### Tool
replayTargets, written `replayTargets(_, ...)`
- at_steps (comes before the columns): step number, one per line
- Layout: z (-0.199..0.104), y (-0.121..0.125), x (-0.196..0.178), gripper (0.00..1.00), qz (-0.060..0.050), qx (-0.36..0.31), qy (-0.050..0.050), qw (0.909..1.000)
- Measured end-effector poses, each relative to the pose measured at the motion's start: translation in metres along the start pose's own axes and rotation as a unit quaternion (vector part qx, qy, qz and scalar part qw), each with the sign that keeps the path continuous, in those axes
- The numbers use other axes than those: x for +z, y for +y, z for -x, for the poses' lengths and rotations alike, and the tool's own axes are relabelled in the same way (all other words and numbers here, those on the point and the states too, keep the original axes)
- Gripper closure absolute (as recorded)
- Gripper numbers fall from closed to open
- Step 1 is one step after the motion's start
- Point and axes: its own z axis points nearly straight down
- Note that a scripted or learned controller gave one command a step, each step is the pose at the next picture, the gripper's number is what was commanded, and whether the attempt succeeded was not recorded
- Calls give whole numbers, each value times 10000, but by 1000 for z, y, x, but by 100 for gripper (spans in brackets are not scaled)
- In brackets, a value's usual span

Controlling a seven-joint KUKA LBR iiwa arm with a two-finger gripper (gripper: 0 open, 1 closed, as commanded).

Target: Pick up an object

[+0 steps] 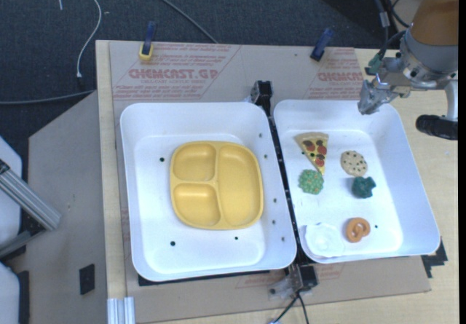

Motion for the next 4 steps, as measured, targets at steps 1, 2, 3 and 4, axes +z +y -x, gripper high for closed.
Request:
replayTargets(1, -54, -13, -11, 100, 6, -8, 4, 10000)
replayTargets(2, -106, -27, -19, 100, 3, -9, 7, 10000)
replayTargets(3, -162, -42, -4, 100, -11, -8, 5, 10000)
replayTargets(4, -215, -69, -1, 100, -12, -7, 5, 10000)
